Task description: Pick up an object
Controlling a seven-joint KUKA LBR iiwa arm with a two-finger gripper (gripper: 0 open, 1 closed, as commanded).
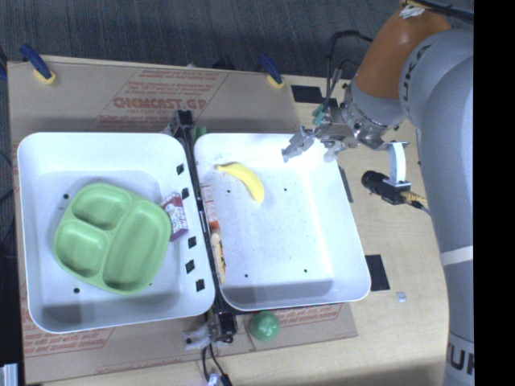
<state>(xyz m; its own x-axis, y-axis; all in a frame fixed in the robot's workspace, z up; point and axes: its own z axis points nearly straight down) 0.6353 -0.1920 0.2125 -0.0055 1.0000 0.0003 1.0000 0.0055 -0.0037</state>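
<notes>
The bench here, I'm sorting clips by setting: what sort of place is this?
Probably a robotics lab grasping bench: a robot arm over two white bins, cardboard sheets clamped down with blue clips, and test props like a banana and green tray.

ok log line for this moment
gripper: above right bin's top-right | holding: nothing seen | banana: in right bin | green tray: left bin

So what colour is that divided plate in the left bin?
Light green. The divided plate shows clearly in the camera view, lying in the left bin.
</notes>
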